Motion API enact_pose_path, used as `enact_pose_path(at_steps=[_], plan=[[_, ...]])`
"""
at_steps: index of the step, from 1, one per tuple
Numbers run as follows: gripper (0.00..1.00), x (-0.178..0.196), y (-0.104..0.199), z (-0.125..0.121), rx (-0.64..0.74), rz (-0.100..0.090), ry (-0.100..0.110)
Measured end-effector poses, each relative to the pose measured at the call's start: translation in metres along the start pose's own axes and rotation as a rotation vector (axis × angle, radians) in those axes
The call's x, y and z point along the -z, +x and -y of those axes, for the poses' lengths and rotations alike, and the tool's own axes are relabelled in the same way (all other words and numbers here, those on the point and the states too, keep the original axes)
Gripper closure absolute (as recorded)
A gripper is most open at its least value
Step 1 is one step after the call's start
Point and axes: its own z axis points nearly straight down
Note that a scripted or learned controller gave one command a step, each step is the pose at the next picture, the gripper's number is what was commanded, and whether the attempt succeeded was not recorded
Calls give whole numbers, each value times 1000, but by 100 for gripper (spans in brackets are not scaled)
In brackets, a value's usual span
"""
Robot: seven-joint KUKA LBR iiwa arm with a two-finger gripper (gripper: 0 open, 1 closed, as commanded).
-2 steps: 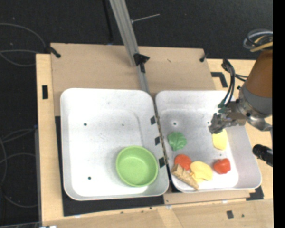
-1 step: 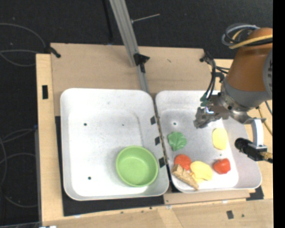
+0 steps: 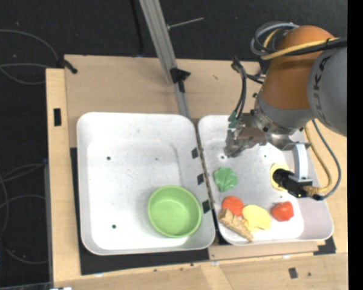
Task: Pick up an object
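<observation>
— Where was your pick?
— A green object (image 3: 225,177) lay near the right bin's (image 3: 317,228) left edge, open floor above it.
— And your gripper (image 3: 234,145)?
— It hung just above that object; finger state unclear.

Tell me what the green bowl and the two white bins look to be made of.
Green bowl: probably plastic, with uniform flat colour, a soft sheen and a smooth moulded rim. White bins, left and right: likely moulded plastic too, matte, with rounded corners and speckled, scuffed floors; enamelled metal can't be ruled out.
</observation>
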Motion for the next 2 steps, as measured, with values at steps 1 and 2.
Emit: enact_pose_path(at_steps=[1,2], plan=[[100,1,52,-17,-1,0,1],[100,0,98,-30,-2,2,1]])
